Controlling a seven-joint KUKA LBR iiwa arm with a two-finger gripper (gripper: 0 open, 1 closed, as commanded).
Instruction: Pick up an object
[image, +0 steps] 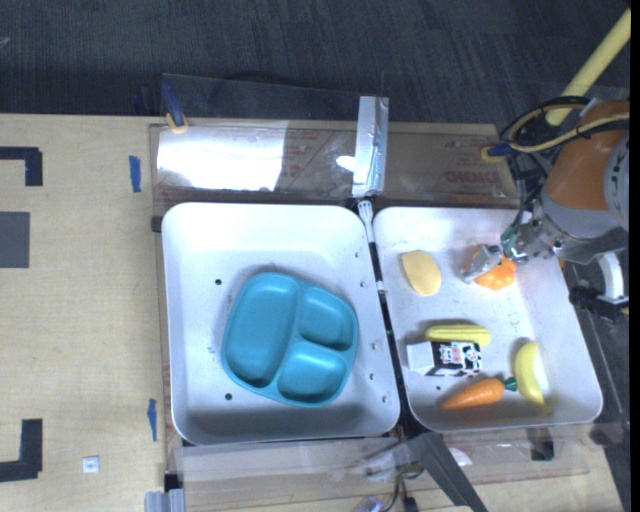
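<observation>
We saw the gripper (497, 257) low in the right bin (580, 350), its grip impossible to judge, touching a small orange object (497, 276) at its six o'clock; a yellow lemon-like piece (421, 272) lay at nine o'clock.

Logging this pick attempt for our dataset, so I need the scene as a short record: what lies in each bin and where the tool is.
left bin: blue divided plate
right bin: pale yellow lemon-like piece, small orange object, yellow bar, black-and-white carton, carrot, banana
tool: at the right bin's far side, against the small orange object
tool state: fingers too blurred to judge
</observation>
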